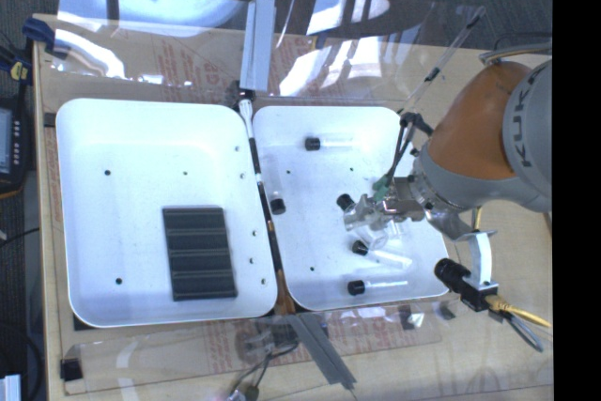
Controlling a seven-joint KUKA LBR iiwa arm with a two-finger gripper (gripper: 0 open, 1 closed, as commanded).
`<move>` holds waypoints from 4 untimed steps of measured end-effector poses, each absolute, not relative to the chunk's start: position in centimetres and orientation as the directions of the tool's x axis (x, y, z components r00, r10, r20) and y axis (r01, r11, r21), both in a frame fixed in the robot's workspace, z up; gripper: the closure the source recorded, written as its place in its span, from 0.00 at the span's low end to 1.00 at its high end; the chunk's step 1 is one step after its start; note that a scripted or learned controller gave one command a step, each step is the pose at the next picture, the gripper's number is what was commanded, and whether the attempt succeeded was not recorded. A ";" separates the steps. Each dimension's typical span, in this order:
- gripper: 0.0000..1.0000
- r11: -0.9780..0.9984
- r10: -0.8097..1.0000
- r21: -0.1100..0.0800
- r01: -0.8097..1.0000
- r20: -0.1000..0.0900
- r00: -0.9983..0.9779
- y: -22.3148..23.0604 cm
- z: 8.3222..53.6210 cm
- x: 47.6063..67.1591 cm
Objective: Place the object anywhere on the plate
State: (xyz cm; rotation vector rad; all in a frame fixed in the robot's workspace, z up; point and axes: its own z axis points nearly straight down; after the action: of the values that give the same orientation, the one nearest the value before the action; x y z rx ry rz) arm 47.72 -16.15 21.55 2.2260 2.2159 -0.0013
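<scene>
Camera view, items as you see them from above:

1. Left bin (84, 136): shallow, white, with rounded corners. In its lower middle lies the plate (198, 253), a dark ribbed rectangle set flat, its long side running toward the near rim. Nothing rests on it.

2. Right bin (324, 122): white, hard against the left bin along a dark centre divider. You find several small clear tubes with black caps scattered here:
   - one tube (324, 144) near the far rim, lying crosswise;
   - one black cap (277, 205) near the left wall;
   - one tube (378, 285) near the near rim, lying crosswise;
   - one tube (376, 251) just below the tool;
   - one black cap (346, 201) just left of the tool.

3. Arm (488, 141): grey with an orange band, entering from the right and bending down over the right bin's right half.

4. Gripper (371, 213): low over the bin floor amid the cluster of tubes. Its metal tip blends with the clear tubes around it, so you cannot tell its spread, nor whether any tube sits within it.

5. Clear shield (310, 33): a reflective transparent sheet standing behind both bins.
</scene>
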 end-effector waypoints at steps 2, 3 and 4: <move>1.00 -0.207 0.978 -0.044 0.977 -0.017 0.207 -11.2 9.7 64.0; 1.00 -0.321 0.947 -0.002 0.947 0.001 0.321 -1.8 19.3 64.7; 1.00 -0.458 0.889 -0.003 0.889 0.000 0.458 6.2 19.1 64.8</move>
State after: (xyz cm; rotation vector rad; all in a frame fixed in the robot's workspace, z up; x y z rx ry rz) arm 64.83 6.22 19.14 2.6842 1.6370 -0.0024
